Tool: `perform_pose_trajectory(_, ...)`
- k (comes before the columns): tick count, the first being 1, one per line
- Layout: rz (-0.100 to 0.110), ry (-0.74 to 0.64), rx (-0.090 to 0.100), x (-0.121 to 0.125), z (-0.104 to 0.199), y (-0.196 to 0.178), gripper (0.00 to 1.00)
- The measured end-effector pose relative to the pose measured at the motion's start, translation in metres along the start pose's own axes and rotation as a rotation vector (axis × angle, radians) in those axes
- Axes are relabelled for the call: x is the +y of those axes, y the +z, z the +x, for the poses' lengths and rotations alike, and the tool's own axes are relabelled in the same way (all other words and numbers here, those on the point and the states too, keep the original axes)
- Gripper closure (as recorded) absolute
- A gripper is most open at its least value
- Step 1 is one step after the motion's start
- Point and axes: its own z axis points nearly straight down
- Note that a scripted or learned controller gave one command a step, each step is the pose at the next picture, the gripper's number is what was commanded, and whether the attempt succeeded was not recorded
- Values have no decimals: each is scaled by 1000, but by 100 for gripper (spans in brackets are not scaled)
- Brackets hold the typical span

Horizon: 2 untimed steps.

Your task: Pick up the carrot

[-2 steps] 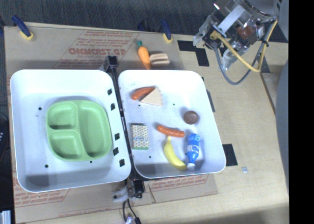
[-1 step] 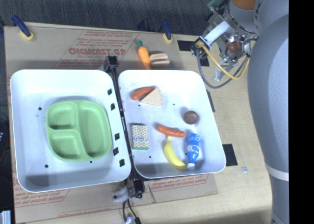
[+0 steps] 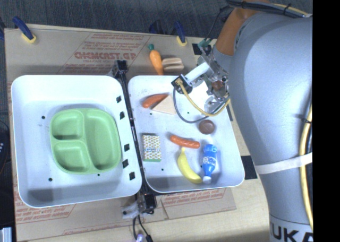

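The carrot (image 3: pixel 155 60), orange with a green top, lies on the cardboard just beyond the back rim of the right bin (image 3: pixel 234 150), next to a small tan bread roll (image 3: pixel 172 65). My gripper (image 3: pixel 215 96) hangs over the back right corner of the right bin, to the right of the carrot and nearer the camera, with a yellow cable looping under it. Nothing shows in its grasp.
The right bin holds a red-orange sausage (image 3: pixel 155 100) on a cheese wedge (image 3: pixel 166 108), a brown round piece (image 3: pixel 206 126), a second sausage (image 3: pixel 184 141), a banana (image 3: pixel 187 167), a blue bottle (image 3: pixel 209 162) and a small box (image 3: pixel 151 147). The left bin (image 3: pixel 26 103) holds a green divided plate (image 3: pixel 85 140).
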Motion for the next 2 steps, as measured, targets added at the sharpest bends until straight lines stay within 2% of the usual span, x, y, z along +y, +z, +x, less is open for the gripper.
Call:
perform_pose_trajectory(1, -5, 48, 6, 22, -17, -147, 0)
perform_pose_trajectory(2, 0, 145, 2, 38, -20, -21, 0)
